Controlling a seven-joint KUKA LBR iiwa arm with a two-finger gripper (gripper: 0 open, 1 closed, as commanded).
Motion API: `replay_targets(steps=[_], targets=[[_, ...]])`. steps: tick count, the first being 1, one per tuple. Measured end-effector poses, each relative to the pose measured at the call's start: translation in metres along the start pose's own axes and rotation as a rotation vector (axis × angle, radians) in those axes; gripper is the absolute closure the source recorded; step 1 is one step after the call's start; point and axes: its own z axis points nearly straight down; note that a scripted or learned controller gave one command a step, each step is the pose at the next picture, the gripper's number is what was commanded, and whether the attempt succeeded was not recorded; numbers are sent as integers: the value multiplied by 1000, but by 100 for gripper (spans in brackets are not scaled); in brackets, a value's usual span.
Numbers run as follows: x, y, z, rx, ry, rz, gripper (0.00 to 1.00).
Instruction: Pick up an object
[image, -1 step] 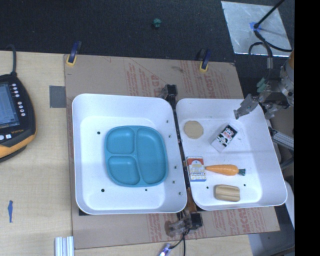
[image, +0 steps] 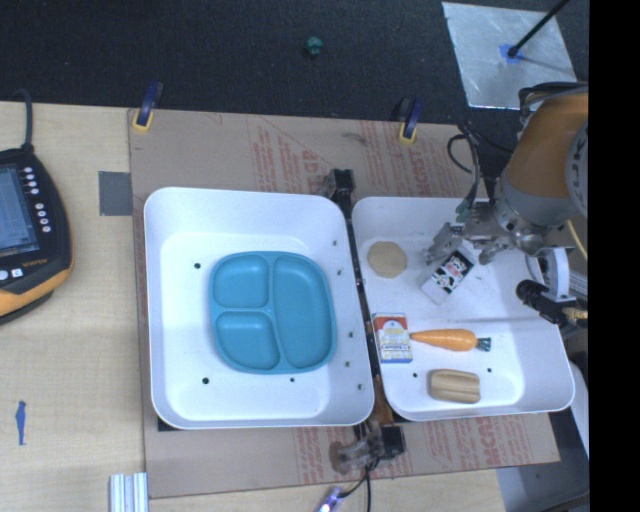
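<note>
Camera view: end effector (image: 452, 252) near right bin's (image: 560, 385) far edge.

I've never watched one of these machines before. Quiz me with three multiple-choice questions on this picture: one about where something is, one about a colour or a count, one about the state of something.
1. Where does the blue divided plate lie?
A. in the left bin
B. in the right bin
C. on the bare bench

2. How many compartments does that plate have?
A. two
B. three
C. five

3. How does the carrot stand with the gripper?
A. clamped in it
B. hanging under it
C. lying loose on the bin floor, apart from it

Answers:
1. A, since the plate sits on the floor of the left bin.
2. B, as its ridges mark off three sections.
3. C, because the carrot lies in the right bin between the small red and white box and the tan block, while the gripper hovers further back over the white packet.
</note>
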Motion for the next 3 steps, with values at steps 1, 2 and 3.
replay_targets(steps=[1, 2, 3], targets=[[-26, -3, 20, -1, 0, 1, 0], [-16, -8, -13, -6, 0, 1, 0], [-6, -12, 1, -1, 0, -1, 0]])
